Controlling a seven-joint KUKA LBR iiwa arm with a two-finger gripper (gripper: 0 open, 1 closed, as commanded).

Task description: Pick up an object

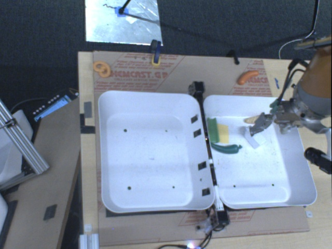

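White right bin (pixel 290 191) holds yellow-green sponge (pixel 218 133), green pepper (pixel 226 148), grey block (pixel 252 140). Tool (pixel 258 126) over block, jaw state can't tell. Risk: off-centre close nudges block away, empty grasp.

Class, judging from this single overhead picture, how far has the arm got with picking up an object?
Done: the gripper has reached over the right bin. In hand: it sits low by a small pale object, but no grasp can be confirmed. Left: securing and lifting something; the yellow-green sponge and the green pepper-like item lie untouched.
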